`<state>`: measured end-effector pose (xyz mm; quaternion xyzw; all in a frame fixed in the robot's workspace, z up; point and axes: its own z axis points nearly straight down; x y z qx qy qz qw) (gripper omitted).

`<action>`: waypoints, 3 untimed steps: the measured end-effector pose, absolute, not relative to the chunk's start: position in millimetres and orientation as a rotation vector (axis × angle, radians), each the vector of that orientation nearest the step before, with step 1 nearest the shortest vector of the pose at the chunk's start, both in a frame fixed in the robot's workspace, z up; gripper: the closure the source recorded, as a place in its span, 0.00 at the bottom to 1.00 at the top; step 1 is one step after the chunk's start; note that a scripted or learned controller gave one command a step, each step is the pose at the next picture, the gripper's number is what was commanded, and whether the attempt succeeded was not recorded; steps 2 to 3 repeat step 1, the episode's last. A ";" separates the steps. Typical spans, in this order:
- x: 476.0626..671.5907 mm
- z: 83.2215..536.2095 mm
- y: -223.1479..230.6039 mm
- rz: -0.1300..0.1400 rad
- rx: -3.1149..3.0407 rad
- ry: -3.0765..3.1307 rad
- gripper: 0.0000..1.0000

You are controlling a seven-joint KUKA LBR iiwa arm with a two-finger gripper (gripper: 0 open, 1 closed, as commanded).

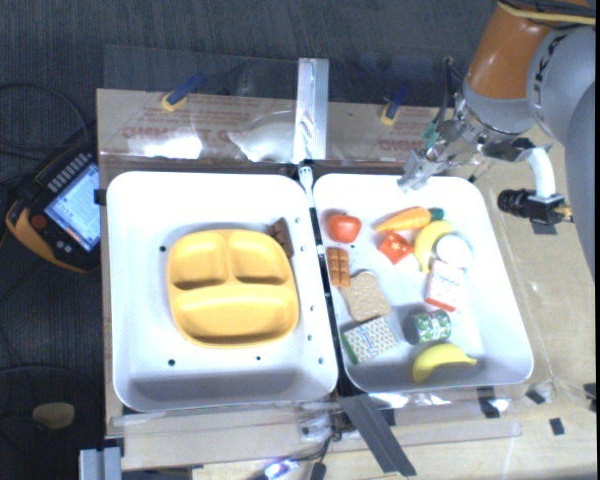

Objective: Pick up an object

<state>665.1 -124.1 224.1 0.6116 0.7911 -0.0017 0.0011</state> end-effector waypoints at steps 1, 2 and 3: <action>640.0 152.7 -114.1 -0.006 1.916 2.490 1.00; 640.0 152.7 -114.1 -0.006 1.916 2.490 1.00; 640.0 152.7 -114.1 -0.006 1.916 2.490 1.00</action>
